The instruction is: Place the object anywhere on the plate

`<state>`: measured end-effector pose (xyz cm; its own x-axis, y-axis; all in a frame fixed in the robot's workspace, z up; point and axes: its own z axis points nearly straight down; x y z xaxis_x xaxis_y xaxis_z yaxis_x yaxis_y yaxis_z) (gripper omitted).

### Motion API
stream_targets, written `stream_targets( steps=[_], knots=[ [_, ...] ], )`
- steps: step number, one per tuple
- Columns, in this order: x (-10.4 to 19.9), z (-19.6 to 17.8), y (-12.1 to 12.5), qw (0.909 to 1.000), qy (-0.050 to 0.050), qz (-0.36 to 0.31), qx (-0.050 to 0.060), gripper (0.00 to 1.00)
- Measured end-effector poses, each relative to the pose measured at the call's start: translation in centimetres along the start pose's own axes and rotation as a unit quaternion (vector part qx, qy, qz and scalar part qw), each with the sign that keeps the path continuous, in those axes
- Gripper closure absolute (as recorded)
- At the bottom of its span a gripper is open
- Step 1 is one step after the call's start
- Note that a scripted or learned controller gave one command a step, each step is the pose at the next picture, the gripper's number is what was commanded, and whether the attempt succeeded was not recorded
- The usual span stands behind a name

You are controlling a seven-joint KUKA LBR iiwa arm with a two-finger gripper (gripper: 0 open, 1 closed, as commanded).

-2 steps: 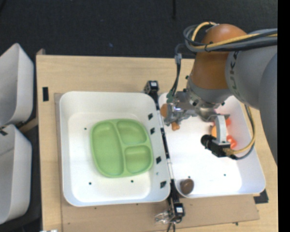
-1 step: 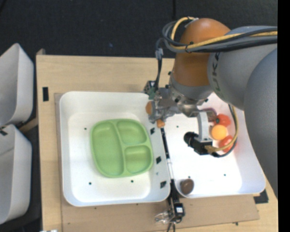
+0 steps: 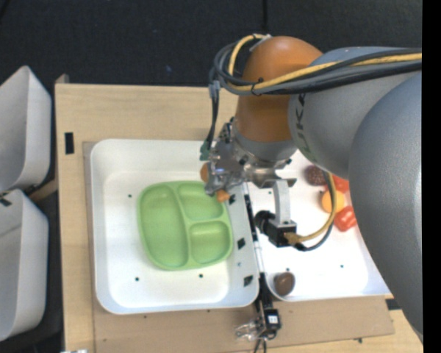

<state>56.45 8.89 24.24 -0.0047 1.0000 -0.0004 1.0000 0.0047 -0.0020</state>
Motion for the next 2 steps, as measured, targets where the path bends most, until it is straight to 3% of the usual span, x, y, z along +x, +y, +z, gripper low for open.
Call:
stream_targets(
  steps=[1, 2],
  knots=[
    [3.82, -0.76, 1.06, 1.0, 0.001, -0.001, -0.002, 1.0],
    [3.59, -0.7, 1.0, 1.0, 0.0, 0.001, -0.001, 0.0]
  ],
)
